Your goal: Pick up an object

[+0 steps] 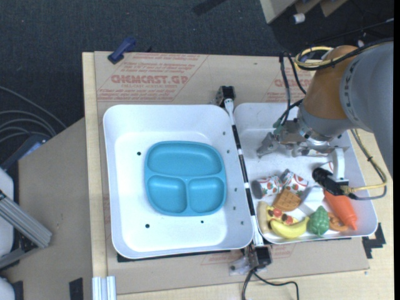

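My gripper (285, 145) hangs low over the far part of the right bin (250, 119), above bare white floor. Nothing shows in its grasp. Toy foods crowd the near end of that bin: a yellow banana (289, 228), a green vegetable (319, 220), an orange carrot (342, 210), a brown waffle piece (287, 200) and two red-and-white pieces (270, 185) (297, 180). The nearest of these lie a little nearer the camera than the gripper.
The left bin (119, 167) holds a blue divided plate (185, 177). A ridge where the two bins meet runs between them (239, 155). The arm's orange band (325, 92) rises over the right bin's far right corner. A blue object (121, 50) lies off the bench's far left corner.
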